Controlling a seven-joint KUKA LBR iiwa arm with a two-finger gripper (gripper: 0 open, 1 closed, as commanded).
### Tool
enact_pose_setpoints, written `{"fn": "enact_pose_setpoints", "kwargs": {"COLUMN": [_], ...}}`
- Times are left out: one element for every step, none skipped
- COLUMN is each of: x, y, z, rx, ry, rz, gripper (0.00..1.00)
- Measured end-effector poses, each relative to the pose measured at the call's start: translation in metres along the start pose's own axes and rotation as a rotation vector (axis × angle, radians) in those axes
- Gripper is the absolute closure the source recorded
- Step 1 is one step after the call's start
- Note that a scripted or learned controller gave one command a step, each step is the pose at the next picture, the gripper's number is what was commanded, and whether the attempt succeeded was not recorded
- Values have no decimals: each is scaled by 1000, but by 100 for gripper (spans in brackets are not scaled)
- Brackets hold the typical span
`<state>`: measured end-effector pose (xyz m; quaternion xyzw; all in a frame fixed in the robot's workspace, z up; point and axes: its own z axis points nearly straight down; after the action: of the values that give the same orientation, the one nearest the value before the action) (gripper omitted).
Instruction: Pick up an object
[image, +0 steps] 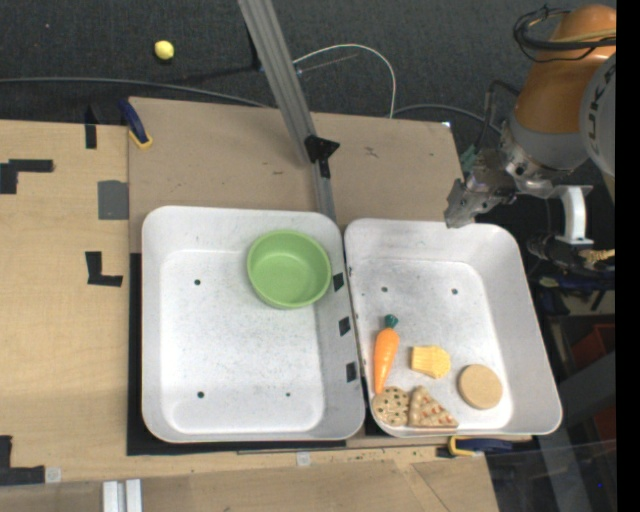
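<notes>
Partial dark lettering, maybe "UK", on orange arm (560, 85) at right edge; otherwise illegible.

Even overhead light is washing the white bins (180, 300) bright; shadows are staying soft, the upper background is falling dark, and detail is looking slightly grainy.

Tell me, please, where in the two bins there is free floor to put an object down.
Left bin: free floor below and left of the green bowl. Right bin: free upper half, above the carrot. Crowded: its lower edge, where carrot, cheese, cookie, pizza slice and round biscuit lie.
</notes>
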<state>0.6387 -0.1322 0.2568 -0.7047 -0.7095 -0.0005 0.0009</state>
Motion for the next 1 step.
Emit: {"fn": "enact_pose_setpoints", "kwargs": {"x": [52], "y": [-7], "z": [15], "rx": [2], "ry": [-1], "rz": [1], "gripper": [100]}}
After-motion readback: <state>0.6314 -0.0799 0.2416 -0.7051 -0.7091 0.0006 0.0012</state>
